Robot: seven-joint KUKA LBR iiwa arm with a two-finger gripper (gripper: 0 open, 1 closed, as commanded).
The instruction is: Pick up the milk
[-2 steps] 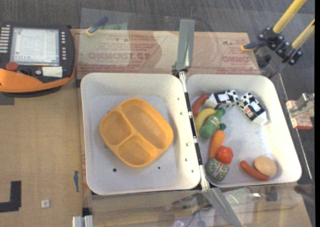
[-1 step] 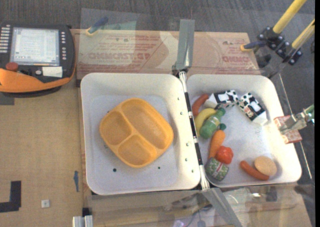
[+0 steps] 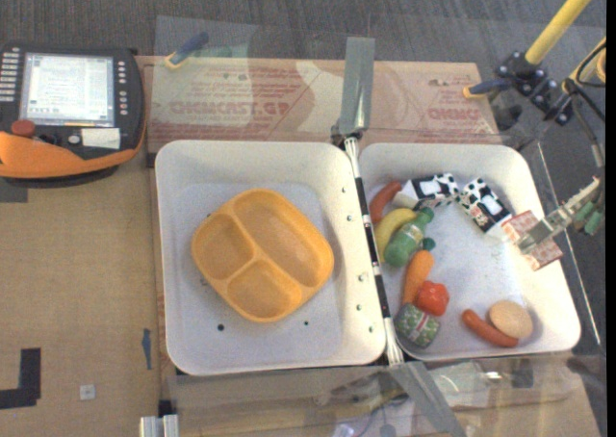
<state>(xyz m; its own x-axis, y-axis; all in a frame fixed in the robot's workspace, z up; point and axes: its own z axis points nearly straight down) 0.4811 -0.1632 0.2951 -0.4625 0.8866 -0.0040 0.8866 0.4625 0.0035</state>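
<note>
Sausage (image 3: 478, 327) at right bin's (image 3: 462, 150) front, cow-patterned milk (image 3: 433, 188) behind; end effector's (image 3: 577, 212) state indiscernible.

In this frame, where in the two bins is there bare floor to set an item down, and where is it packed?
Left bin: bare strips ring the orange tray, widest along its top edge. Right bin: a bare patch lies between the carrot, the cow-print milk cartons and the bread roll. Its left side beside the divider is packed.
</note>
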